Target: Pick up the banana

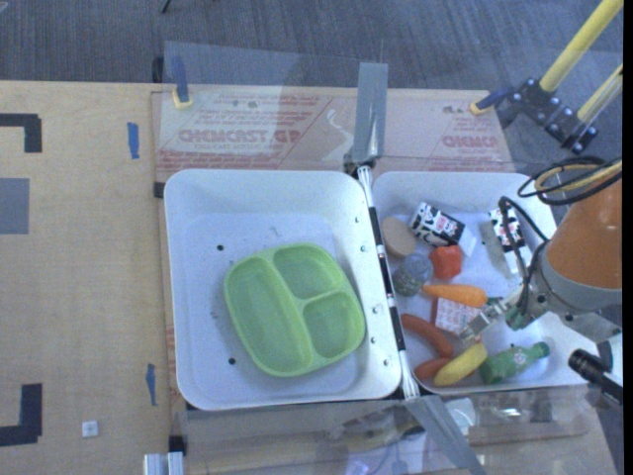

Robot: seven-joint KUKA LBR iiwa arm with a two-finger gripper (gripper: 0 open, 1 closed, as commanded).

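You have 2 white bins side by side on the bench. The left bin [198,216] carries a green divided plate [294,308] with 3 compartments, lying toward its near half. The right bin [396,191] is crowded with toy food and small items.

The arm [591,255] reaches in from the right over the right bin, its orange band at the frame edge. The gripper [492,317] hangs low in the bin's near-right part, just above the banana and beside the red-and-white card [452,315]; you cannot tell from this view how it stands, and nothing shows held in it.

The banana [461,365] lies at the near edge of the right bin, tilted, its left end by a red sausage [428,332]. A green bottle [514,361] lies just right of the banana. A carrot [454,292] sits just beyond the card, with a red block [446,261], a grey ball [413,273] and a tan disc [399,235] farther back. A black-and-white carton [436,224] lies toward the far side.
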